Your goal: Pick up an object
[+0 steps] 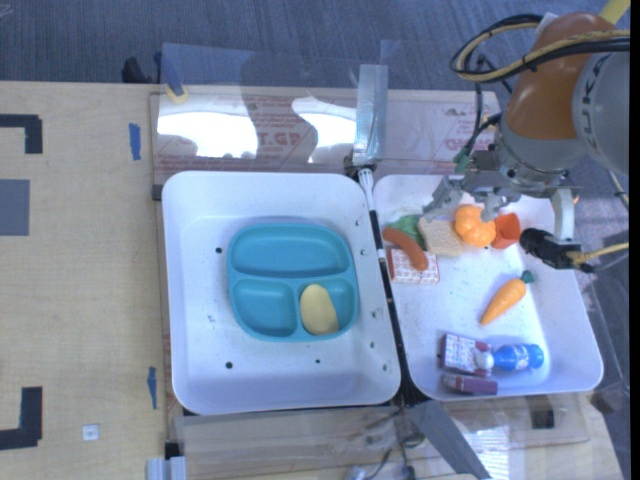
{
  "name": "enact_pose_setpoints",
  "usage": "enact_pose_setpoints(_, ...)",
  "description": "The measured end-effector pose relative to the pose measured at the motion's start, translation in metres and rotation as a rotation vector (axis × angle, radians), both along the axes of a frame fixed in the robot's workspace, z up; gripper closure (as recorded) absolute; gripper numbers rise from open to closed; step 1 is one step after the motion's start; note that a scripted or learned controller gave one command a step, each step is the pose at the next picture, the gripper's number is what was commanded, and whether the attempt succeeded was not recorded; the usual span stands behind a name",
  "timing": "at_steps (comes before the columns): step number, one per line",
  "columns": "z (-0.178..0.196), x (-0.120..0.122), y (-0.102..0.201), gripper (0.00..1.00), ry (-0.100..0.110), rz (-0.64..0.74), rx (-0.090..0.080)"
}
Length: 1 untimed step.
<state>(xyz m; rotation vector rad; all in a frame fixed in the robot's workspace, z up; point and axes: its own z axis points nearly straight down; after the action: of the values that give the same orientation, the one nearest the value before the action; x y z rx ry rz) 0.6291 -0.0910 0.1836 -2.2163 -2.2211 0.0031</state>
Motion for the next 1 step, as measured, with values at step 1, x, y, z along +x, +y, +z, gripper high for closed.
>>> enact_pose_setpoints(1,-0.0665,-0.0010,-0.0450,0.00,-0.012,0.043,-0.005)
